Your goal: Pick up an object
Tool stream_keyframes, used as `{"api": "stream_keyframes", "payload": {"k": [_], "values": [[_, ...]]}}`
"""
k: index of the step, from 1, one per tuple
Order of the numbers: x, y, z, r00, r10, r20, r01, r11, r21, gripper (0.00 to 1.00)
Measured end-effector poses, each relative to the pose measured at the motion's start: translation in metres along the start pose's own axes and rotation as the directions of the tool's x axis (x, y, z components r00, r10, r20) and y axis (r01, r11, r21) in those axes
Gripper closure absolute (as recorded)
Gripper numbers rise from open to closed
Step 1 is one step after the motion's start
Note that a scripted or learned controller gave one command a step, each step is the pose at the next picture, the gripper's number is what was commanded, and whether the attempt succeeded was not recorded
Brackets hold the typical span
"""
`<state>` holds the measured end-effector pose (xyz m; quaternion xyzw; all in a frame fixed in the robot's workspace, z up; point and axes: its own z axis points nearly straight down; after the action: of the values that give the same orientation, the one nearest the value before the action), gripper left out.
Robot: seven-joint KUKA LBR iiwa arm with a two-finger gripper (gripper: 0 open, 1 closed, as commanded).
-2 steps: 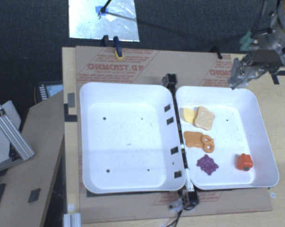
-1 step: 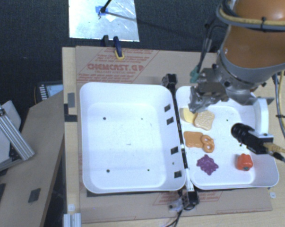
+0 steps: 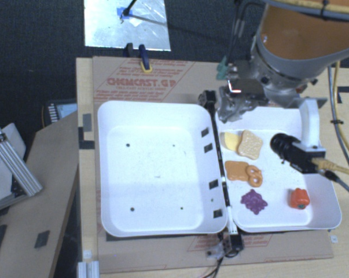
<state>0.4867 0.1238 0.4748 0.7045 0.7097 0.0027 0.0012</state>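
Two shallow white plastic bins sit side by side on a tan cardboard sheet [image 3: 162,74] with red print. The left bin [image 3: 110,213] has a bare floor marked by a few small dark dots, with raised rims all round. The right bin [image 3: 330,219] shares a divider with it, along which small dark clips run from 12 to 6 o'clock.

The objects cluster in the right bin's left and lower parts. A pale yellow wedge like cheese [image 3: 231,140] lies at about 10 o'clock in that bin, touching a tan slice of toy bread [image 3: 250,145] just to its 3 o'clock. Below them an orange-brown flat piece [image 3: 237,169] touches a pretzel-shaped brown piece [image 3: 254,175]. A purple bunch of toy grapes [image 3: 254,201] sits at 6 o'clock near the front rim, and a red-orange toy pepper [image 3: 299,198] lies at 4 o'clock, well apart from the grapes. Between pepper and grapes the bin floor is open.

The grey arm with its orange band enters from 1 o'clock. Its gripper [image 3: 235,110] hangs over the right bin's 11 o'clock corner, just above the cheese and near the divider. How far its tips are spread I cannot tell, and nothing is visibly held. A black cylindrical fitting [image 3: 285,145] on a white bracket juts out at 3 o'clock.
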Motion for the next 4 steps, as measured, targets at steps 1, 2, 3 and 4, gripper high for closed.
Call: {"api": "stream_keyframes", "payload": {"k": [1,2,3,4], "values": [[0.065,0.001,-0.063,1.000,0.000,-0.001,0.000,1.000,-0.001,1.00],[0.097,0.050,0.027,1.000,0.001,0.004,-0.001,1.000,0.009,1.00],[0.111,0.043,-0.007,1.000,0.000,0.000,0.000,1.000,0.002,1.00],[0.111,0.050,-0.062,1.000,0.001,-0.001,-0.001,1.000,0.000,1.00]]}}
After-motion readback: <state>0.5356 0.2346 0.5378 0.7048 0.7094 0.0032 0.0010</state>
